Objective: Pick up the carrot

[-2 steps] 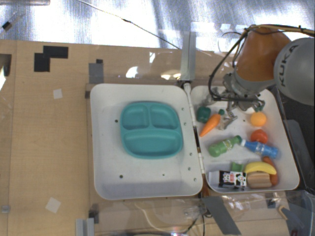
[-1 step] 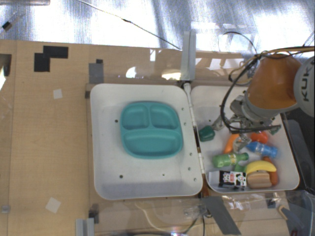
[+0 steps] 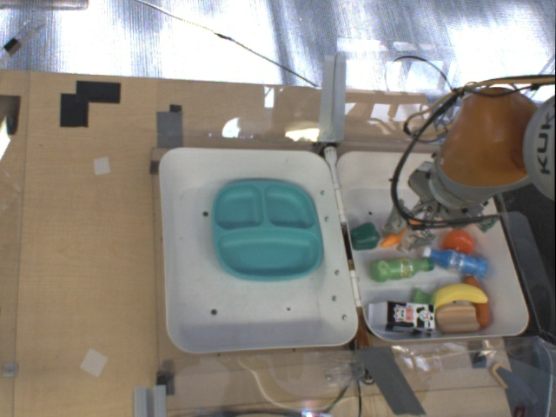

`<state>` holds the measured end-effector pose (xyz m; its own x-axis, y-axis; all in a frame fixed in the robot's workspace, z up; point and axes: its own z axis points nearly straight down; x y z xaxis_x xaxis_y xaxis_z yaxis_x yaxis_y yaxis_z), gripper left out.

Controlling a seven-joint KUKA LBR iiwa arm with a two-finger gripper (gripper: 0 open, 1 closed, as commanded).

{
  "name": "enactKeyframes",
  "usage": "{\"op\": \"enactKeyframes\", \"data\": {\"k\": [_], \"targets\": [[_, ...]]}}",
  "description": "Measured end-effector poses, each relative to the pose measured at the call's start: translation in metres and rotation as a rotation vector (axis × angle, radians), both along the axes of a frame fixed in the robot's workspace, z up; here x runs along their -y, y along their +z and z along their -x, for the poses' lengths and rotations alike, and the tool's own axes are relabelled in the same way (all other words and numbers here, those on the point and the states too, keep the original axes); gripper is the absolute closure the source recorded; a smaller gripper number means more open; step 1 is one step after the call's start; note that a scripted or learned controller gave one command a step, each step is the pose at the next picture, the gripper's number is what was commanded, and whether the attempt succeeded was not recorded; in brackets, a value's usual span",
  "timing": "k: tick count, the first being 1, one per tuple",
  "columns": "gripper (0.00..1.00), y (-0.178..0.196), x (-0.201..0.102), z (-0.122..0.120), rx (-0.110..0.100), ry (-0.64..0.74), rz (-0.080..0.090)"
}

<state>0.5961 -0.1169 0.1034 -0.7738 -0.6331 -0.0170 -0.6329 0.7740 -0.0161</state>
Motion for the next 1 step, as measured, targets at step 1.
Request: {"op": "enactKeyframes", "data": {"k": [1], "targets": [[1.00, 0.0885, -0.0693, -0.0337, -0.003, -0.014, -0.005]]}}
